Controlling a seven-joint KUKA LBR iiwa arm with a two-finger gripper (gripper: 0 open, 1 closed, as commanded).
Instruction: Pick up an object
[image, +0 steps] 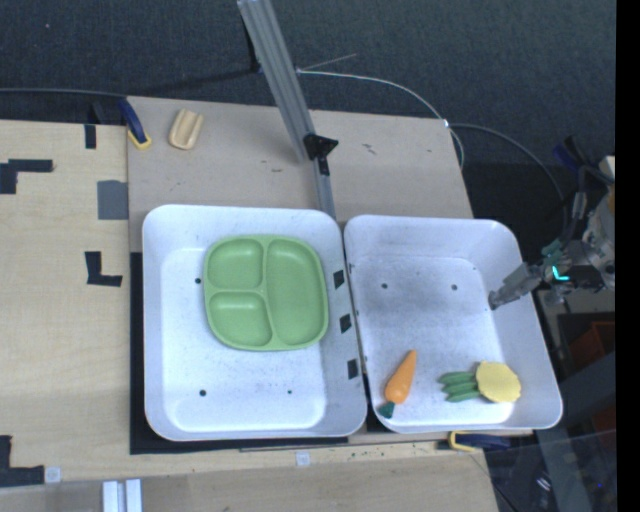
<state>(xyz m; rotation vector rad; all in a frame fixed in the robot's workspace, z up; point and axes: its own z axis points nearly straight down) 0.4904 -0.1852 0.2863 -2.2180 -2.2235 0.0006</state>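
— The gripper (497, 297) sits over the right wall of the right bin (430, 235), a slim grey tip poking in from the right. Whether it's spread or pressed together, I honestly can't tell from here; nothing hangs from it.

— So what worries you?

— It's right at the rim. I'd guess a straight drop there catches the wall or lands on bare floor, since the pickable things lie well apart from it, down at the near edge. They also hug that near wall, so a finger could jam against it or nudge a piece instead of closing on it.

— Walk me through the bins, left to right.

— The left bin (165, 300) holds a green divided plate (267, 292), three compartments, lying flat toward its far half. Then the right bin: an orange carrot (401, 375) near the near-left corner, tilted; further right a green bean pod (458, 384), and touching it a yellow round piece (498, 381) close to the near-right corner.

— And the closest target?

— The yellow one, probably, being nearest the arm's side.
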